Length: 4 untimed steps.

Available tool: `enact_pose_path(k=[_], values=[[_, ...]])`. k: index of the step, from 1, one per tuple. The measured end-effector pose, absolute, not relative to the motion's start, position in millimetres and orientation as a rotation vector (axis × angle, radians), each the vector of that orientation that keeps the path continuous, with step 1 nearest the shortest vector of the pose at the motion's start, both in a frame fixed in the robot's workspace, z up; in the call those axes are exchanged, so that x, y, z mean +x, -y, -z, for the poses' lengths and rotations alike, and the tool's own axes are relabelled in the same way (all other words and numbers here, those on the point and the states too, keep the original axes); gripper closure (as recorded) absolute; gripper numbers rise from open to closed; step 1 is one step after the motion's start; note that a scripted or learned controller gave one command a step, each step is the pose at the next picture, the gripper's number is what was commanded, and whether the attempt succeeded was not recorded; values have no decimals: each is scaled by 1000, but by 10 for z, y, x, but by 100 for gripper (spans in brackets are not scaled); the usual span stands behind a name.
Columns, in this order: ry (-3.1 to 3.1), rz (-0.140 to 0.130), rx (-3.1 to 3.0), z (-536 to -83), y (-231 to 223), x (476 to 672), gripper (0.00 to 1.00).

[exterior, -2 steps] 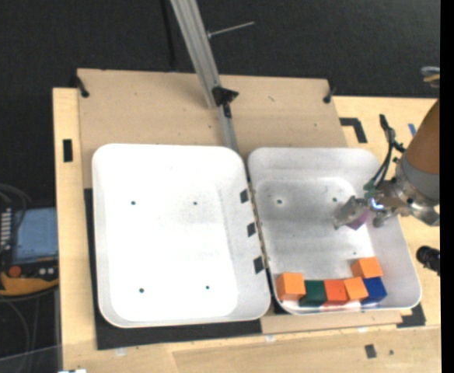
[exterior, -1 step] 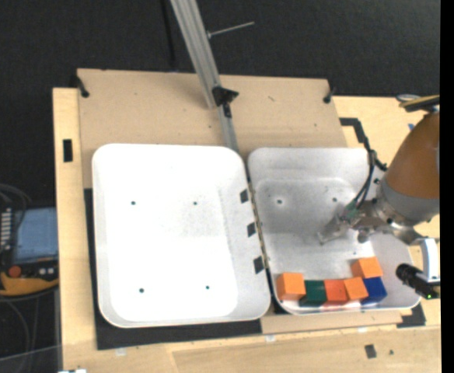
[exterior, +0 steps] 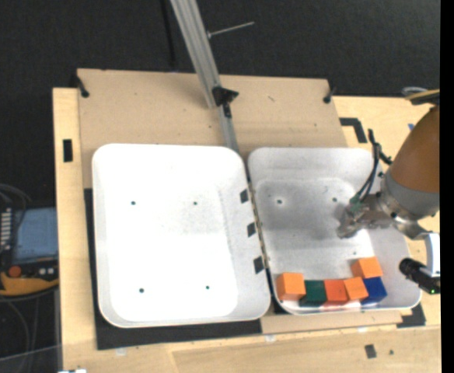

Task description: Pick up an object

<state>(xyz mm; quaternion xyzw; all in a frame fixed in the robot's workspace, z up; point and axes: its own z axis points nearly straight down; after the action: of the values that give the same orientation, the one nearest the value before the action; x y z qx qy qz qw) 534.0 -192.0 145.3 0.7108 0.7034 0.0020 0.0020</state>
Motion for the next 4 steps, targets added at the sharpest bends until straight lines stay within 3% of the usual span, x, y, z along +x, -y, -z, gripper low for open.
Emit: enact_pose_path(k=[1,2,3,4], values=[[-2220,-6,2212,-2037,1904,5447,100],[-2222,-7,2211,-2574,1830,5409,100],[-2226,-4,2212,-2822,1836,5421,100],[-2227,-3,2212,-2855,1394,5599,100]])
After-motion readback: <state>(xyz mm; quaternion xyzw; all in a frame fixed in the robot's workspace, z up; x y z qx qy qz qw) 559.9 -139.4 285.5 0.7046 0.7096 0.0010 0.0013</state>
